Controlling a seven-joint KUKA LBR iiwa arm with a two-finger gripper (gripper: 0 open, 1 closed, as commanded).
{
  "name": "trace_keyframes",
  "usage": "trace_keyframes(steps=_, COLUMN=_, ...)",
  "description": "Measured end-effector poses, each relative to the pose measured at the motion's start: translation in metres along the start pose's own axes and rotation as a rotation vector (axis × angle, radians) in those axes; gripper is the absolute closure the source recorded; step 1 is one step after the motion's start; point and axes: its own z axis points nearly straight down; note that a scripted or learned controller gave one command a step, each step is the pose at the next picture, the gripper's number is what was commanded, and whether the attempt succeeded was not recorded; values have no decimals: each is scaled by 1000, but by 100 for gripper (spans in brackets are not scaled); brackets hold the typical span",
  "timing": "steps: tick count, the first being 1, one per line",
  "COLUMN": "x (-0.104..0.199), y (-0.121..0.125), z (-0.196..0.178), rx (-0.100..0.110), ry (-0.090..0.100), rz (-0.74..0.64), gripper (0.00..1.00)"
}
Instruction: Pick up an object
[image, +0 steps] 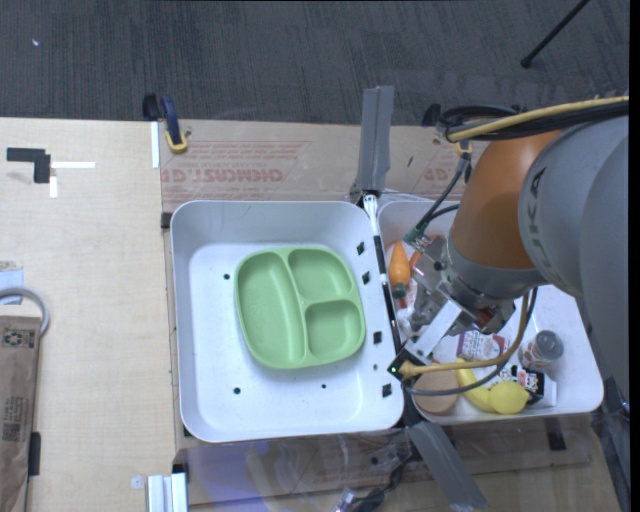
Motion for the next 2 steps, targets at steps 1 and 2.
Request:
trace_keyframes(steps=1, x=0, y=1, z=-8, rx=1, ry=-4, rz=-1, gripper=100)
trace_keyframes(steps=2, x=0, y=2, z=-16, rx=3, ry=-8, rz=-3, gripper=100)
